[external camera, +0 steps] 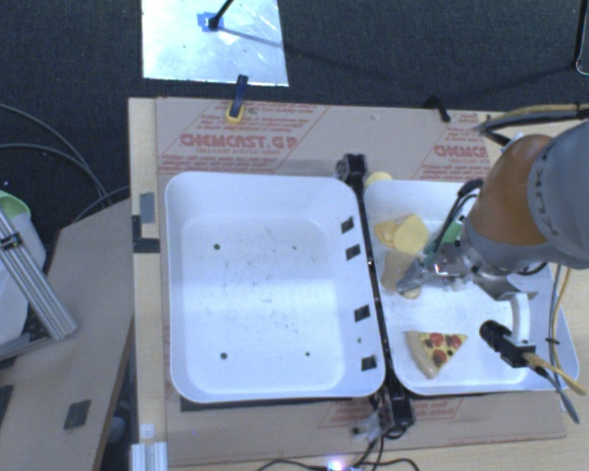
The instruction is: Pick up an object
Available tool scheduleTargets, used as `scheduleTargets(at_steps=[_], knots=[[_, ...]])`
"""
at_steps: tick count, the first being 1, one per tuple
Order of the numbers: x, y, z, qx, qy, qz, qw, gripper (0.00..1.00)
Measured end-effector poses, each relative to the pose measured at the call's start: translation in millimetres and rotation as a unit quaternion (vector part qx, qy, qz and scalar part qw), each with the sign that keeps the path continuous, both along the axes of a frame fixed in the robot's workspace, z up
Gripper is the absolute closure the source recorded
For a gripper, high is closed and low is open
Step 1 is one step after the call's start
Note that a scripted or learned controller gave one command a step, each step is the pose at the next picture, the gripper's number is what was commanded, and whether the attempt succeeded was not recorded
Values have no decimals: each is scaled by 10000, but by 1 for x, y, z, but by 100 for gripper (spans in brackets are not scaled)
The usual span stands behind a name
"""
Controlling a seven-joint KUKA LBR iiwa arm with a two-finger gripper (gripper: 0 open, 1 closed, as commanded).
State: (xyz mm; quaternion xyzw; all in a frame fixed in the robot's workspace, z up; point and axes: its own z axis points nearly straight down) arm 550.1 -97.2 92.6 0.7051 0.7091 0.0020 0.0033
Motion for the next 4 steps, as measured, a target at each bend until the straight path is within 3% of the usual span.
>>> scheduleTargets(at_steps=[1,2,3,4], knots=[[-2,0,10,7,17,4,10000,100],[-25,116,97,38,-5,52,10000,100],[-62,149,274,35,-56,25,10000,100],[-63,82,233,-1,31,-55,10000,100]])
